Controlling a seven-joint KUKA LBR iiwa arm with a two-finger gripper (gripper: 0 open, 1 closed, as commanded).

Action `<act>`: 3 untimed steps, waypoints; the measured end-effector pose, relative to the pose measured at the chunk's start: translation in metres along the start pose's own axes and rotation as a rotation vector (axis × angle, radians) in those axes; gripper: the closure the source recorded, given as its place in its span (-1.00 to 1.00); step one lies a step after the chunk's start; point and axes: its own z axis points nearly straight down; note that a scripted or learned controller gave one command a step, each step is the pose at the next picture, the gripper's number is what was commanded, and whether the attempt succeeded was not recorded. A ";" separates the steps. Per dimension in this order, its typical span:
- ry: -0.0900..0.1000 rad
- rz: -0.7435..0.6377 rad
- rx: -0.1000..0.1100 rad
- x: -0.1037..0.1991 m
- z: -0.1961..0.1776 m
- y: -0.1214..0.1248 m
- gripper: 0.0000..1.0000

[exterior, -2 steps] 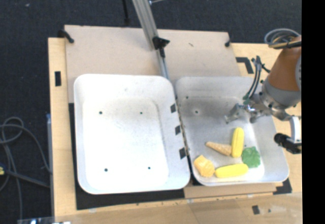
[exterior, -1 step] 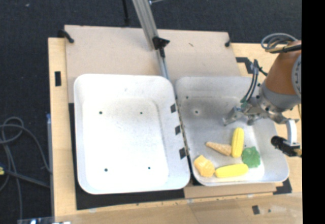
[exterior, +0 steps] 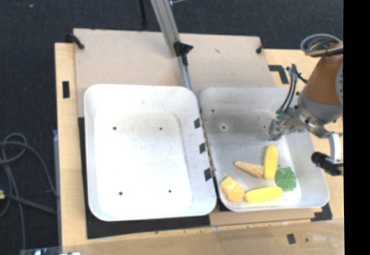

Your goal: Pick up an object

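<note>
Pale wooden bench (exterior: pixel 231 54) bears two shallow white plastic bins — left bin (exterior: pixel 95 132), right bin (exterior: pixel 231 100) — side by side. Slanted grey aluminium rail (exterior: pixel 162 8) above. Grey cables (exterior: pixel 17 155) on dark floor, left.

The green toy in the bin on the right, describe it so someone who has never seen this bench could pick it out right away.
Look in the right-hand white bin, at the cluster of toys in its near right corner. The green toy is the small, bumpy, leafy-looking piece at the right end of that cluster, just below the upright yellow corn cob and above the lying yellow piece. It is the only green thing there.
</note>
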 end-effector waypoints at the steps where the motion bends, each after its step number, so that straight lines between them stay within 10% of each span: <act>1: 0.001 -0.008 -0.003 0.003 -0.049 0.010 1.00; 3: 0.001 -0.010 -0.003 0.004 -0.144 0.019 1.00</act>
